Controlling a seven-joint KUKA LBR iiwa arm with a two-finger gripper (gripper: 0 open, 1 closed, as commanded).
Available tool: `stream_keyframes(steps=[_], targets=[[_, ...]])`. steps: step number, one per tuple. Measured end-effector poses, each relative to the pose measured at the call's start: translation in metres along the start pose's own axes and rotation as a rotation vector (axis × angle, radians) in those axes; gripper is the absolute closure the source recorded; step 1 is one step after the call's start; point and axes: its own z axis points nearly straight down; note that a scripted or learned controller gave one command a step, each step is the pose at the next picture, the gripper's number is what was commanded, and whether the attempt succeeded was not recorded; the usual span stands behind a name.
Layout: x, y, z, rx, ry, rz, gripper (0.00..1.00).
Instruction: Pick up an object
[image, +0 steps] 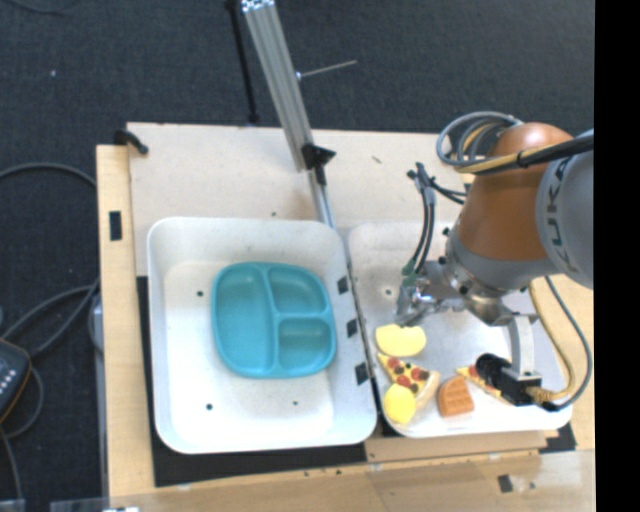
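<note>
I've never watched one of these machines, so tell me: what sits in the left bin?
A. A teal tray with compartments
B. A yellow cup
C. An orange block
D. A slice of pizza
A: the teal tray lies alone in the left bin, while the pizza slice and the other toy foods lie in the right bin near the pincer.

A teal divided tray (273, 320) lies in the left bin (170, 250). Right of the tray, in the right bin (375, 245), the claw (412, 310) hangs just above a pale yellow piece (401, 341). Beyond that piece from the tray lie a pizza slice (408, 376), a second yellow piece (399, 404) and an orange piece (455, 397).
</note>
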Motion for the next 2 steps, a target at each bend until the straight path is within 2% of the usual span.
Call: stream_keyframes(steps=[1,2], targets=[[0.055,-0.010,-0.007,0.001,0.001,-0.002,1.00],[0.110,-0.012,0.006,0.005,0.000,-0.001,1.00]])
